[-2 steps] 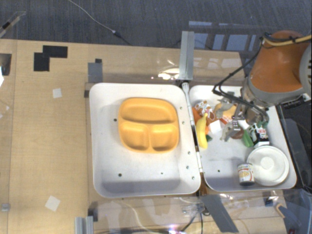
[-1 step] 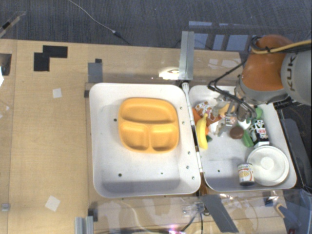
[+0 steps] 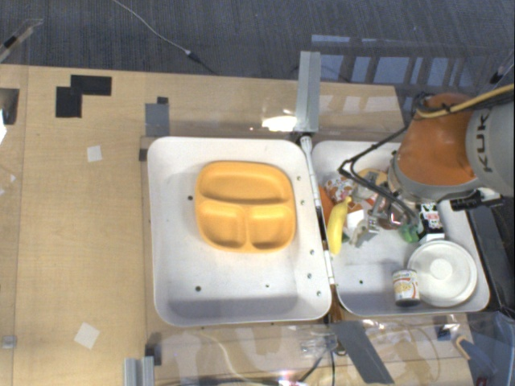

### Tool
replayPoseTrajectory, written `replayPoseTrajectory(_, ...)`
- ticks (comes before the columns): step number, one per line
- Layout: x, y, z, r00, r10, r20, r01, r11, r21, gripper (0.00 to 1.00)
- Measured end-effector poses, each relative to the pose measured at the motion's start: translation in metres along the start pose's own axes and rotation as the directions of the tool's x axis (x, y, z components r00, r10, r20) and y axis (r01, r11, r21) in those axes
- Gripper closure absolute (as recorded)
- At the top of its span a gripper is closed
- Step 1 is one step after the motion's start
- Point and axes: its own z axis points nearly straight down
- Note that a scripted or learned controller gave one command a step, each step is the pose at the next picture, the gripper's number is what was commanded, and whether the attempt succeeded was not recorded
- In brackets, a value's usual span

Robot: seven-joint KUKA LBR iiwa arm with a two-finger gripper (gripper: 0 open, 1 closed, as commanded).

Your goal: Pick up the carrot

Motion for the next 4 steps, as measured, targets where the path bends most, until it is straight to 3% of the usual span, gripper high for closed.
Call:
replayPoseTrajectory(1, -0.004, 0.002, -0.013, 1.000, -0.004, 0.008, 0.004, 1.000, -0.001, 1.00)
replayPoseTrajectory(2, -0.003, 0.002, -0.012, 1.000, -0.005, 0.003, 0.005, 1.000, -0.001, 0.00)
replayPoseTrajectory(3, -0.031, 0.009, 0.006, 0.978, -0.210, -0.022, 0.210, 0.978, 0.000, 0.00)
replayPoseTrajectory(4, -0.014, 0.006, 0.005, 0.993, -0.120, -0.014, 0.120, 0.993, 0.002, 0.00)
